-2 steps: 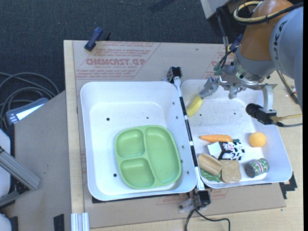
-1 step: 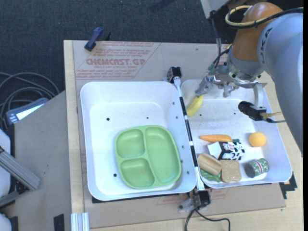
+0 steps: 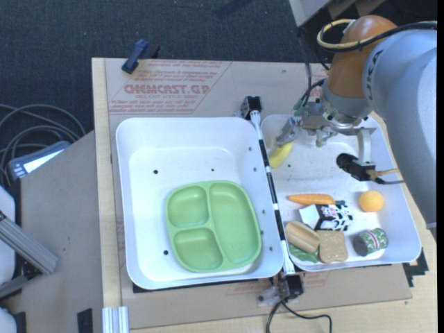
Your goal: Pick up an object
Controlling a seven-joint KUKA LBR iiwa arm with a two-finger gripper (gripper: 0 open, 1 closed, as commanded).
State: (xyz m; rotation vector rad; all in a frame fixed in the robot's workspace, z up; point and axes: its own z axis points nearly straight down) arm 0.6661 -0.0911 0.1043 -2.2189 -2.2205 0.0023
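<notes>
Closest to the camera, the arm [image 3: 399, 82] fills the upper right of the frame, grey with its orange band, reaching down into the right bin [image 3: 411, 245]. Next in size, the left bin [image 3: 139, 144] holds a green divided tray [image 3: 211, 225] at lower centre.

The gripper [image 3: 297, 127] hangs over the upper left corner of the right bin, close beside the wall between the two bins. Just below it, toward the lower left, lies a yellow banana-like piece [image 3: 280, 155]. Its long axis runs on a slant, from upper right near the gripper down to lower left against the divider. I judge it the nearest candidate: the move is a short drop down and slightly left, with the fingers set across that slant. From this angle I cannot tell how wide the gripper stands, or whether it touches the yellow piece.

Lower in the right bin lie a carrot [image 3: 311, 200] pointing left to right, bread pieces [image 3: 316, 241], a small can [image 3: 370, 241], and an orange ball [image 3: 372, 201].
</notes>
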